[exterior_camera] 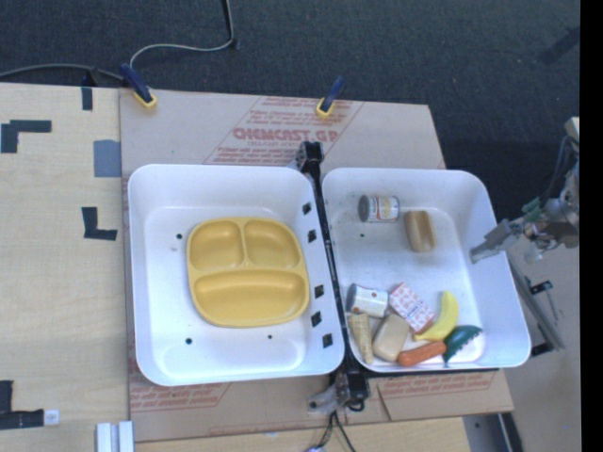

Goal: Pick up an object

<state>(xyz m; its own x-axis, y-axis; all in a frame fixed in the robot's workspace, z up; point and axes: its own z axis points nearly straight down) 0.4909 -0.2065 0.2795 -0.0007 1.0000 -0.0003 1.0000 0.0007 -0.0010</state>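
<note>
A: Progress on the pick?

B: Not begun, apparently. Two bins on the surface; yellow plate in the left bin. Pincer at three o'clock, over the right bin rim; spread or pressed together, impossible to tell.

A: Objects?

B: Heaped at six o'clock: banana, carrot. Can at twelve.

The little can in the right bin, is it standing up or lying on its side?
Lying on its side. The can shows its full labelled length across the right bin floor, lid end facing left.
</note>
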